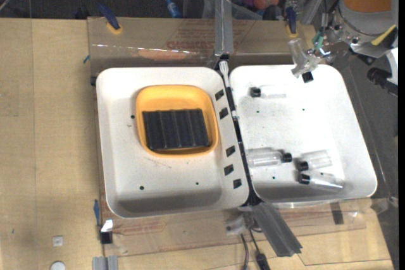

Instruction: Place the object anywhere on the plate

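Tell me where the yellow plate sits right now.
The yellow plate lies in the left bin, toward its upper middle, with a dark ribbed insert resting on it. The clear vials are all in the right bin.

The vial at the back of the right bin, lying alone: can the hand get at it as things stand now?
Probably yes. The vial lies apart from the other vials, with bare bin floor around it, and the hand hangs just above the right bin's back edge, nothing between them.
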### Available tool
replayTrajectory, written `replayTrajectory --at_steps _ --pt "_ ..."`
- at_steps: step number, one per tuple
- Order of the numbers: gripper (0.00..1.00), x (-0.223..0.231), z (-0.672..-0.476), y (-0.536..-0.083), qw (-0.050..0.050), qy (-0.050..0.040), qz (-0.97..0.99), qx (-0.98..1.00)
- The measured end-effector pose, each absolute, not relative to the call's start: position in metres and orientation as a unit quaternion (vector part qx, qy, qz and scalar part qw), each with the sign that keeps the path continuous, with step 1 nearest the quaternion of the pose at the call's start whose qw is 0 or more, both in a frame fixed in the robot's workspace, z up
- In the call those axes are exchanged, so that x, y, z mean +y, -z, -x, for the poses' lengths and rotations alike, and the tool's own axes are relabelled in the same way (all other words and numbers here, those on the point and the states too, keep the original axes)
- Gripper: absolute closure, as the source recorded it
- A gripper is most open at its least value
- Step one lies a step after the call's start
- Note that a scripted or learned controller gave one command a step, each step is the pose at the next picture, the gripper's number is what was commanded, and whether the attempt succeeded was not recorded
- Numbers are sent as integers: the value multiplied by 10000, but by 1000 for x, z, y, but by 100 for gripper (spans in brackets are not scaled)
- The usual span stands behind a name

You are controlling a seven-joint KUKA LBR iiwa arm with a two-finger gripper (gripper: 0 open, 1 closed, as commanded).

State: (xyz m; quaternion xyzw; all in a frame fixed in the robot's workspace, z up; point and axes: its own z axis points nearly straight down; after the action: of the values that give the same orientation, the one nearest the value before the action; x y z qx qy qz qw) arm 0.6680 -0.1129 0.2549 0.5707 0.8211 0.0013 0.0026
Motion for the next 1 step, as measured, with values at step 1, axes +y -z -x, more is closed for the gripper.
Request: replayTrajectory --at_steps 1 --pt "100 -105 -667 -207 -2 -7 -4193 9078"
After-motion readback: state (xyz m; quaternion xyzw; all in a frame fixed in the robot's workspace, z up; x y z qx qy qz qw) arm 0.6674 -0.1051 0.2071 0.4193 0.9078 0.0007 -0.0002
